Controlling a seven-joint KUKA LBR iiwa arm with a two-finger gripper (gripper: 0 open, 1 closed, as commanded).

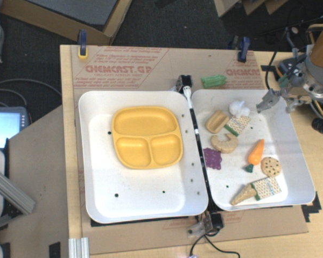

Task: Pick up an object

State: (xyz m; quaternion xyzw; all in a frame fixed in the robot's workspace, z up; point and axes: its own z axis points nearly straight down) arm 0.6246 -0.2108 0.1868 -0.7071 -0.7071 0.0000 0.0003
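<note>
The left bin (pixel 97 160) holds a yellow divided plate (pixel 147 136). Right of that plate, the right bin (pixel 296 160) carries the small toys: an ice-cream cone (pixel 255 191), bread (pixel 217 121), a carrot (pixel 256 151), a cookie (pixel 270 166). My gripper (pixel 270 99) hangs further right, above the carrot; its grip state I cannot tell.

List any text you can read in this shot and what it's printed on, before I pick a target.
"CHEMCAST GP", red print on the brown protective sheet behind the left bin.
The same red print shows again, partly cut off, behind the right bin.
Smaller red lines above and below that print: too small to read.
Patterned wrappers on the toy food: no legible text.
</note>
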